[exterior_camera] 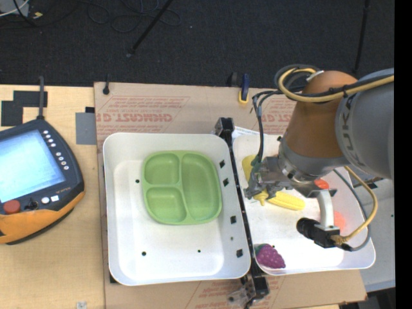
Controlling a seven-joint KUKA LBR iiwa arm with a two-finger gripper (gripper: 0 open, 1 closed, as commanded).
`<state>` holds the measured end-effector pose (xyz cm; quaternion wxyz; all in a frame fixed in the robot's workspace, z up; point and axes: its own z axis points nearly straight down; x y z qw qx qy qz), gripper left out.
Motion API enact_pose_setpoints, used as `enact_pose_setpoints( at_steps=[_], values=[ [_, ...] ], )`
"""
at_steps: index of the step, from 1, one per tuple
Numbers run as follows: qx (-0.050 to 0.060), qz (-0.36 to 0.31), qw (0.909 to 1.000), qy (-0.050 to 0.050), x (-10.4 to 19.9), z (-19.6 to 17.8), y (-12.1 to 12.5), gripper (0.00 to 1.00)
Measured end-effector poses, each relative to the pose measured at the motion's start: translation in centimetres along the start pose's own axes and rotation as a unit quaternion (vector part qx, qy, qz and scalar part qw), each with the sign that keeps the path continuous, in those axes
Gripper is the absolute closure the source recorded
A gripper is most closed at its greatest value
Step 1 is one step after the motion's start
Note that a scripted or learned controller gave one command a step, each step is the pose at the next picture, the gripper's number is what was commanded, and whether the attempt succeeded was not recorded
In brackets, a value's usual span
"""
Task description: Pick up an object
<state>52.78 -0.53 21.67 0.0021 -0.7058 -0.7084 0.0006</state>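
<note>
Yellow corn (285, 202) lies just beside the gripper (259, 187), whose opening cannot be told; closing off-centre could nudge it away.

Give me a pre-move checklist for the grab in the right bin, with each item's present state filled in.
1. Gripper is over the right bin: ok.
2. A target sits close by: yellow corn toy lies just beside the gripper: ok.
3. Jaws open or shut: cannot tell, the wrist hides them.
4. Corn toy already held: cannot tell.
5. Purple grapes toy is apart from the gripper, at the bin's near corner: ok.
6. Green divided plate lies in the left bin, out of the way: ok.
</note>
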Motion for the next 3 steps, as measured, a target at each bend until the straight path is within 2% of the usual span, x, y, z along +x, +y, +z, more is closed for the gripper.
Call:
enact_pose_setpoints(
  at_steps=[1, 2, 3],
  values=[
    [0.001, 0.002, 1.0000, -0.001, 0.0, -0.1, -0.6, 1.00],
    [-0.001, 0.002, 1.0000, -0.001, 0.3, -2.1, 0.1, 1.00],
    [0.001, 0.002, 1.0000, -0.001, 0.3, -2.0, -0.4, 1.00]
  ],
)
